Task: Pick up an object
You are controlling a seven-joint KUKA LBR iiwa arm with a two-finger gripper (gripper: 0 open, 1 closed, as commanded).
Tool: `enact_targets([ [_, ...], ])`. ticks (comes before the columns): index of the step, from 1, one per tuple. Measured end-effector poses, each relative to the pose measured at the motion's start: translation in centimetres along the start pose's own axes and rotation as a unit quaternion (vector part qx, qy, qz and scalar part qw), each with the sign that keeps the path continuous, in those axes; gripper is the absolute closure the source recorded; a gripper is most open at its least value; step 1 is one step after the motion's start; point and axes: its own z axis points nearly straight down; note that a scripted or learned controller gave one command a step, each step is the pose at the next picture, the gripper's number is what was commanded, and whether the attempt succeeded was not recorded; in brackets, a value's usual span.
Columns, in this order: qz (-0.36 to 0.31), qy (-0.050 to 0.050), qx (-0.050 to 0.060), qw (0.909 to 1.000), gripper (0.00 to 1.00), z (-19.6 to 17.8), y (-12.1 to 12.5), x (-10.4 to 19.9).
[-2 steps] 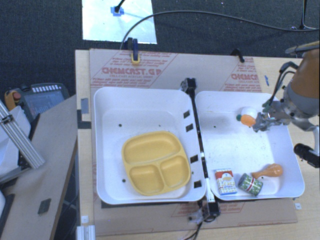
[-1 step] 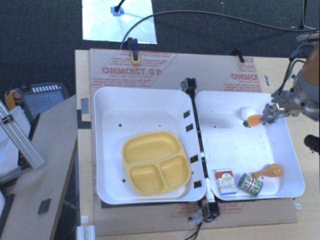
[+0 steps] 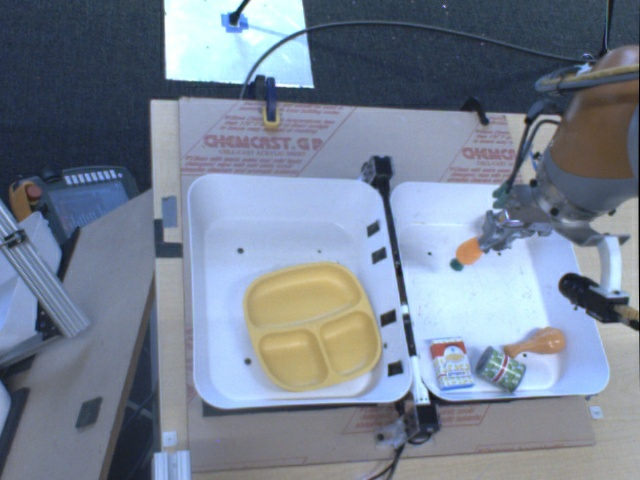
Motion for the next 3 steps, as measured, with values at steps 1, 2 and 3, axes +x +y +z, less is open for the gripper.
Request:
enact_targets([
  [1, 0.000, 0.000, 0.000, 1.0000, 1.00, 1.3, -0.5, 5.2],
  [2, 0.000, 0.000, 0.000, 1.0000, 1.00, 2.4, -0.7, 10.7],
  [3, 0.000, 0.000, 0.001, 1.0000, 1.00, 3.3, -1.0, 15.9],
])
